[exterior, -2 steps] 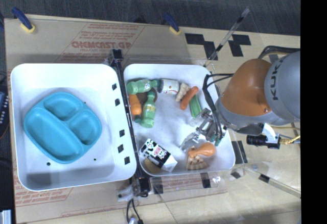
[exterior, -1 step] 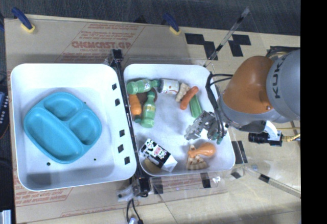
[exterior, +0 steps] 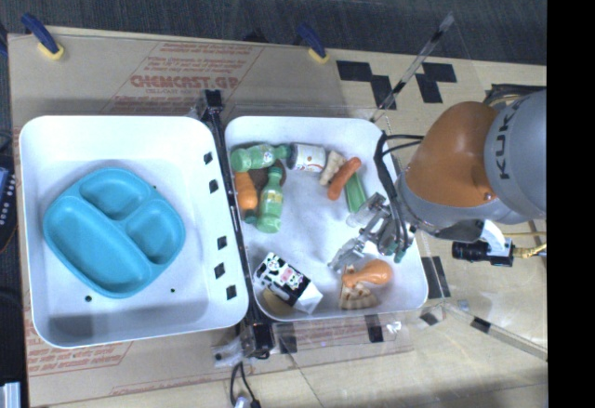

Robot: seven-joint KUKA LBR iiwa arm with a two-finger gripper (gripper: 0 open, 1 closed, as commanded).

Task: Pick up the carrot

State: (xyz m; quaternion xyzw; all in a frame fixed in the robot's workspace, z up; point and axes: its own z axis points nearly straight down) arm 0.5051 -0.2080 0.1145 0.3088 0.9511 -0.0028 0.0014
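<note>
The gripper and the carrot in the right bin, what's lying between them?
In the camera view, bare white bin floor separates the gripper from the carrot. A green item lies just right of that line, beside the carrot's lower end.

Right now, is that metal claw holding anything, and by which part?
Nothing is held. The gripper hangs open above the right bin's floor, just above a roll-like toy. The carrot lies apart, untouched.

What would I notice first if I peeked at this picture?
Probably the big blue divided plate lying in the left bin. Next, the arm's orange band at the right, with its gripper down in the right bin among toy foods, like the carrot.
</note>
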